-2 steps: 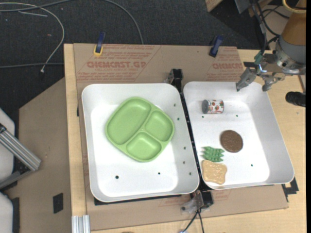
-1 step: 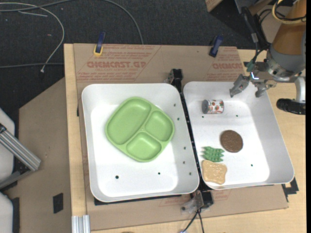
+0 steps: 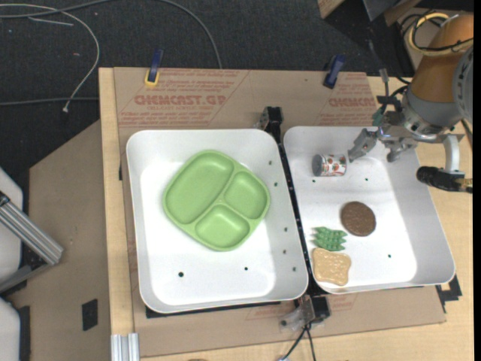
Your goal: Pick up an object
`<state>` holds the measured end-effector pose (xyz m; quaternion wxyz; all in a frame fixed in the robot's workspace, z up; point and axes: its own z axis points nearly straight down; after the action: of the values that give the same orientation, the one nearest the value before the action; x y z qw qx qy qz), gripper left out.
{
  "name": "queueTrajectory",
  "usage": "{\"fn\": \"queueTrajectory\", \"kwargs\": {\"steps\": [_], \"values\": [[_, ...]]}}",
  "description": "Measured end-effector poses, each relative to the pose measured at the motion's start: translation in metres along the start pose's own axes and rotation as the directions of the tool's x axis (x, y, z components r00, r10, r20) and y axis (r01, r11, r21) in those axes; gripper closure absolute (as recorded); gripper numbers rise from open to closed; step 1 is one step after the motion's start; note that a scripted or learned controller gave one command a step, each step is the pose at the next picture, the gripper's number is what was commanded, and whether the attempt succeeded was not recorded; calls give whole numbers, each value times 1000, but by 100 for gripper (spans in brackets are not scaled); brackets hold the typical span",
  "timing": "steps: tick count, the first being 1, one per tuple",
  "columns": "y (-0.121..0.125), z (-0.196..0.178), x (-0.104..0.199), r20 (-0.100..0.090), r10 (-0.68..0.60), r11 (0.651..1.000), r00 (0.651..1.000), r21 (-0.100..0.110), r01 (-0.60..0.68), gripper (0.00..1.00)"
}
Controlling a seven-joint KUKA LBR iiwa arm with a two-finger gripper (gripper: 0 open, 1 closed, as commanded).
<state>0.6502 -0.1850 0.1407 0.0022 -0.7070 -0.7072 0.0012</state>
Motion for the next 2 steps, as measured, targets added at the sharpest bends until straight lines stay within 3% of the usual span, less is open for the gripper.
{"fn": "queueTrajectory", "kwargs": {"steps": [1,2], "values": [[3,27,-1,4,0,1000,1000,-13,0,0],[2,20,0,3,-1,1000,1000,-10,1,100]]}}
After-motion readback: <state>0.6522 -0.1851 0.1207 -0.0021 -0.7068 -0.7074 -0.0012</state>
